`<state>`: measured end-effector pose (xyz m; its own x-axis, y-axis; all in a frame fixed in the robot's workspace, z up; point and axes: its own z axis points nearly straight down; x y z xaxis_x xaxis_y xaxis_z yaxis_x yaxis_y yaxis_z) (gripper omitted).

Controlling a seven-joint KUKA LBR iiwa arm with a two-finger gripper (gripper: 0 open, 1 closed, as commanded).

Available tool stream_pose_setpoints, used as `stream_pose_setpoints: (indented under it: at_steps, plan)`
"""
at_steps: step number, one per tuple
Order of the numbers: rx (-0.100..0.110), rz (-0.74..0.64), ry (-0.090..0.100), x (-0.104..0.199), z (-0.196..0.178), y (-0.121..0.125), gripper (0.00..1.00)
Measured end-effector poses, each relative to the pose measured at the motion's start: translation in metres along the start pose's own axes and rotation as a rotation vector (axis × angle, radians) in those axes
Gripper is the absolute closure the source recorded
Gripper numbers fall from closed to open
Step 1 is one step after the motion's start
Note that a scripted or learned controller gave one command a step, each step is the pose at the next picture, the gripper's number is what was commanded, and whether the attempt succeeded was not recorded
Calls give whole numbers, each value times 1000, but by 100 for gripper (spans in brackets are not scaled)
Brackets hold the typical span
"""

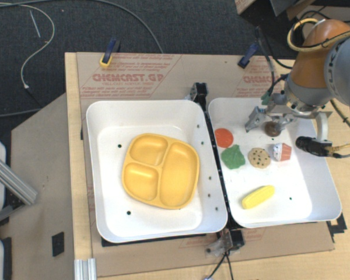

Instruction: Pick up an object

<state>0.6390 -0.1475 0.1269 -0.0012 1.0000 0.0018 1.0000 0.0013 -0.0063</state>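
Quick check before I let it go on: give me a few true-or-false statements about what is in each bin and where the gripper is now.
1. The yellow divided plate lies in the left bin. True.
2. The corn cob lies on the plate. False: it lies in the right bin, nearest its front edge.
3. The gripper is over the far part of the right bin. True.
4. The cookie sits between the green piece and the cupcake. True.
5. The orange disc is in the left bin. False: it is in the right bin, just beyond the green piece.
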Motion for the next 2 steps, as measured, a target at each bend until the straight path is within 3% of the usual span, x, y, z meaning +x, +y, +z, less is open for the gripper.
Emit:
stream_pose_setpoints:
  at_steps: [1, 2]
  plan:
    - [-8, 0, -1, 0, -15, 2, 100]
    - [-15, 0, -4, 2, -81, 2, 100]
